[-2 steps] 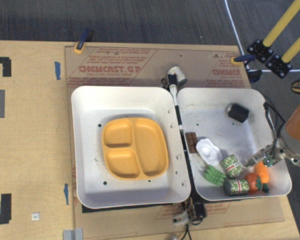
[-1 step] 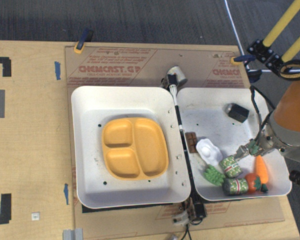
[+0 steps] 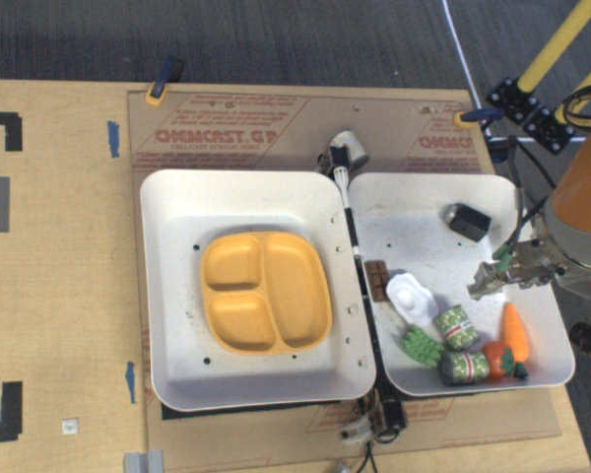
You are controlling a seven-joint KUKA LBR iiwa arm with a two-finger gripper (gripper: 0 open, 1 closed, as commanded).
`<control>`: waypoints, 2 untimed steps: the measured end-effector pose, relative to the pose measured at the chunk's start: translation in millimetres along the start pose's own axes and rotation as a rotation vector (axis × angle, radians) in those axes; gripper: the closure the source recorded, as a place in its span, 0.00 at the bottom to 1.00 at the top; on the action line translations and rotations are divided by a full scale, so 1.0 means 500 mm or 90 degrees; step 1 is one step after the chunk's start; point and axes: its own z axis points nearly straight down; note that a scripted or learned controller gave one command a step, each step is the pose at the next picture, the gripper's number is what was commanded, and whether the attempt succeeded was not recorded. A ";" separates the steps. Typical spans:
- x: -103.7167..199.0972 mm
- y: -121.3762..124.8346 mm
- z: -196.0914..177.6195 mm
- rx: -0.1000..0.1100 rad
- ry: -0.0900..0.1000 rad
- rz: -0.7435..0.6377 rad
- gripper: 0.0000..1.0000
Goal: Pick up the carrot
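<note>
- Risk, crowding: the carrot [image 3: 514,331] lies in the right bin [image 3: 404,200], near its right wall, with the tomato [image 3: 496,357] touching or just beside its lower end. A descent slightly off line could, in my judgement, clamp the tomato with it or knock the carrot aside.
- Risk, wall: the carrot sits close to the bin's right rim. If I come down too far right, one finger may land on the rim and not reach the floor.
- Risk, roll: the carrot is tapered and smooth-looking, so a grip near its thin top may squeeze it out. I would take it mid-body.
- Other neighbours: two green-wrapped cans [image 3: 458,345] and a green piece [image 3: 420,345] lie to its left, apart from it, less of a concern.
- My fingers [image 3: 500,272]: they hang over the right bin with nothing between them. Whether they are spread or closed I cannot tell.
- Relation: the carrot lies just below and slightly right of my fingers in the view, near but not between them.
- Task standing: the carrot is not yet grasped.
</note>
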 end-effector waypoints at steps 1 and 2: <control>-0.158 0.004 0.098 0.001 0.001 -0.188 1.00; -0.048 0.039 0.123 0.002 0.002 -0.011 1.00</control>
